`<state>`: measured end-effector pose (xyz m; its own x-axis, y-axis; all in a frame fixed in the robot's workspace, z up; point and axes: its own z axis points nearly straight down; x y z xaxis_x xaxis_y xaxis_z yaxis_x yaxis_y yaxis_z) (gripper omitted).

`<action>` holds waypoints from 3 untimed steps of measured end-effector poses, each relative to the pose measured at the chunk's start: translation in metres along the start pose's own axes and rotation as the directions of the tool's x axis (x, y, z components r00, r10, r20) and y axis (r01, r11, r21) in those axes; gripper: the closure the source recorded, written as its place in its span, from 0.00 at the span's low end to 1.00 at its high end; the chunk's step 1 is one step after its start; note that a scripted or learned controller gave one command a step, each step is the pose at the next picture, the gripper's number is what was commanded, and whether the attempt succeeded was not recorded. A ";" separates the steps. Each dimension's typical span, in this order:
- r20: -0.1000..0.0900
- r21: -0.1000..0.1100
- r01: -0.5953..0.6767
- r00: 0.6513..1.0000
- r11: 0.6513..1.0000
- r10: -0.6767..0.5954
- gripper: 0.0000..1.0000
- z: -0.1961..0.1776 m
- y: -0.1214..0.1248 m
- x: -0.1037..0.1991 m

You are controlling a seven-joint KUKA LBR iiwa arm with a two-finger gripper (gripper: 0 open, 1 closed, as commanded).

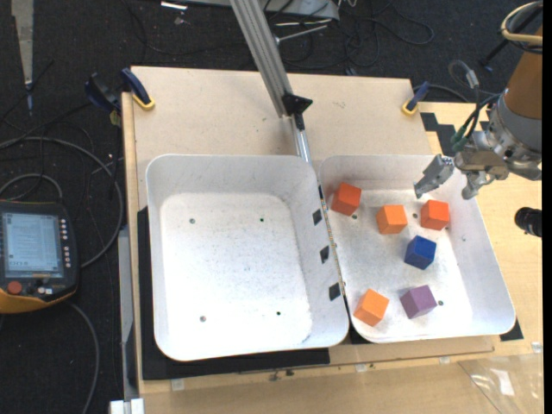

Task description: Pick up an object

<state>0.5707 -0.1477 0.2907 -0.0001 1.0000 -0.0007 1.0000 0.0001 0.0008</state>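
Several small blocks lie in the right bin (483, 304): an orange-red block (347, 199) at the upper left, an orange one (392, 219) beside it, another orange-red block (435, 215) to the right, a blue block (420, 253), an orange block (373, 306) near the front, and a purple block (418, 301). My gripper (451, 180) hangs over the bin's far right part, just above and beyond the right orange-red block. Its two fingers are spread open with nothing between them.
The left bin (168, 317) sits beside the right one, sharing a middle wall with black clips (326, 253). A slanted metal pole (263, 46) reaches in from the back. Yellow clamps (141, 100) hold the board's far corners. A teach pendant (34, 253) lies off the left.
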 end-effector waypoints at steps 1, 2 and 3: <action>0.003 -0.003 0.003 1.000 1.000 -0.003 0.00 0.164 0.033 0.021; 0.002 -0.005 -0.001 1.000 1.000 0.001 0.00 0.179 0.049 0.016; 0.001 -0.001 0.000 1.000 1.000 0.000 1.00 0.173 0.048 0.017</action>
